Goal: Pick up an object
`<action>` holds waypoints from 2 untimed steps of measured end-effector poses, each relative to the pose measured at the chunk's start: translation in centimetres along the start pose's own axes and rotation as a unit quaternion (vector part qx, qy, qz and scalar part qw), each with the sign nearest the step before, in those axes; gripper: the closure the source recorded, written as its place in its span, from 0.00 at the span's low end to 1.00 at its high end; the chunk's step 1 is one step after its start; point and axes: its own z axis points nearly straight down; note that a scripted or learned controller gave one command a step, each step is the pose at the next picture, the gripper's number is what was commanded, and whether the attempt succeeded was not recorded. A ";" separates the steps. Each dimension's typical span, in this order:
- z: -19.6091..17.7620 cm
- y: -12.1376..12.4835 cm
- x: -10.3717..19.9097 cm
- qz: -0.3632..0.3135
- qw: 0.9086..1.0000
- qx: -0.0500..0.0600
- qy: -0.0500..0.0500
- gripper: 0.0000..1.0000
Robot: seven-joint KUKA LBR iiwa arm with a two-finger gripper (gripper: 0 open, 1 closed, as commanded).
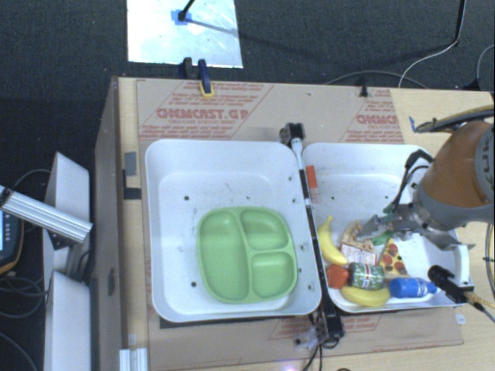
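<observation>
Dark carpet surrounds the desk [232,103], and the arm's tool [377,228] sits low in the right bin [363,168] over the toy food pile [365,265] (bananas, can, bottle). Can't tell if it's apart or together. Looks like reaching stage; next it needs one clean item.

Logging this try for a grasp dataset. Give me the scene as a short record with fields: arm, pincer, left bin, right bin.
arm: reaches in from the right, over the right bin
pincer: low over the pile of items, grip unclear
left bin: holds a green tray
right bin: two bananas, can, blue bottle, box, red item
</observation>
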 end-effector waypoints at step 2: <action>0.1 1.0 1.8 0.001 1.000 -0.002 -0.003 0.00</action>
